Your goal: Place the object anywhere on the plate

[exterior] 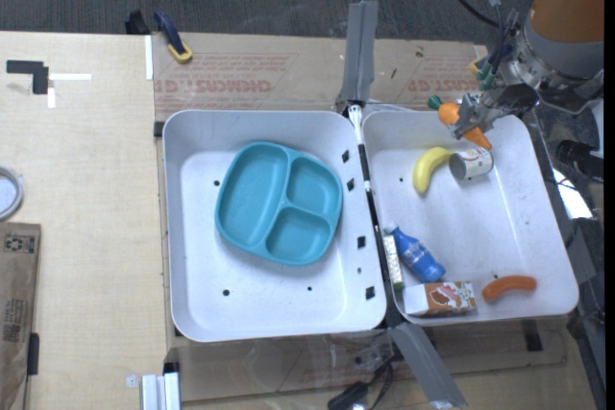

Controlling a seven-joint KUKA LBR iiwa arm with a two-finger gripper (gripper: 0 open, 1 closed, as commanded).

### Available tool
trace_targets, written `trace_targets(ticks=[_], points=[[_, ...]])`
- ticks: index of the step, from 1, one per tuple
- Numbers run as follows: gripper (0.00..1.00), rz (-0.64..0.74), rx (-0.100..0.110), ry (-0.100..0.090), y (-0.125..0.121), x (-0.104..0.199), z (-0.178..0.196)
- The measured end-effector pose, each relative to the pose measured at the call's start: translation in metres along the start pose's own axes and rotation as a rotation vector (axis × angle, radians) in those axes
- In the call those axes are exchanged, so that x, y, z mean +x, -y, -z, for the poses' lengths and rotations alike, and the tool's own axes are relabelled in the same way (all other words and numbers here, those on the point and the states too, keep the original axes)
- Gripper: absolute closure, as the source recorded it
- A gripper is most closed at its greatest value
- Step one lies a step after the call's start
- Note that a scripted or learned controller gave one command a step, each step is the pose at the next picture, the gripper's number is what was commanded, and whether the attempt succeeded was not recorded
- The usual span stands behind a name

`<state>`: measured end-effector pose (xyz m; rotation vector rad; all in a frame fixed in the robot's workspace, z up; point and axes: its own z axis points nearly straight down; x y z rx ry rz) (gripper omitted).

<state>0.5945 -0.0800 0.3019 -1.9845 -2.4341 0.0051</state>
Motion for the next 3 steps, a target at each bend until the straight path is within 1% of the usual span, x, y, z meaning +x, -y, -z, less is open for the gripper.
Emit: trace_targets(ticks=[1, 2, 3], points=[[1.00, 0.391, -0.001, -0.001, 0.012, 0.051, -0.082], [1.00, 0.465, -0.002, 0.000, -0.015, 0.119, -0.099], [1.00, 0.536, -0.004, 0.001, -0.030, 0.130, -0.055]])
